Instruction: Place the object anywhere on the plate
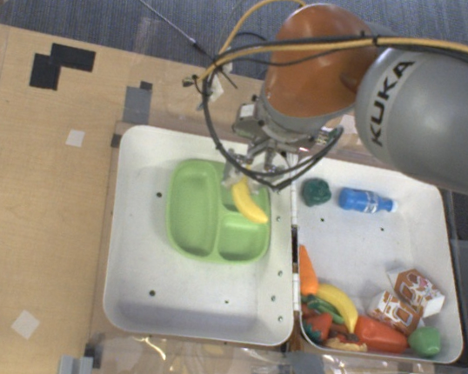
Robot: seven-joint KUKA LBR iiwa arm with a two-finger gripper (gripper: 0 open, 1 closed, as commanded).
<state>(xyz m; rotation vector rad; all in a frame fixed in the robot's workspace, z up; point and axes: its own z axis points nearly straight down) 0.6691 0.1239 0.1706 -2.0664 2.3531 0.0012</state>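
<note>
1. Arm (pixel 431 107): smooth grey casing with a glossy orange band, entering from the upper right of the frame. Its upper and right parts are cut off by the frame edges, and it covers the back rim of the bins beneath it.
2. Left bin (pixel 134 236): shallow, white, rounded corners, in the centre of the frame. A strip of glare blurs its near rim.
3. Right bin (pixel 375 239): the same white form, touching the left bin along one wall; its near right corner is partly hidden by clear sheeting.
4. Plate (pixel 202 221): light green plastic, rounded, divided into compartments, lying in the left bin. Its upper right corner is hidden behind the gripper.
5. Gripper (pixel 249 174): dark metal, looped with yellow and black cables, at upper centre directly above the plate's back edge. Whether it is wide or narrow cannot be told; cables and shadow mask the tips.
6. Banana (pixel 248 202): yellow, smooth, curved, over the plate's upper right compartment. Its long axis runs from upper left to lower right. The upper end meets the gripper; contact there is hard to make out.
7. Blue bottle (pixel 366 201): lying on its side at the back of the right bin.
8. Small toy foods (pixel 345 318): heaped at the right bin's near edge, overlapping and hard to separate.
</note>
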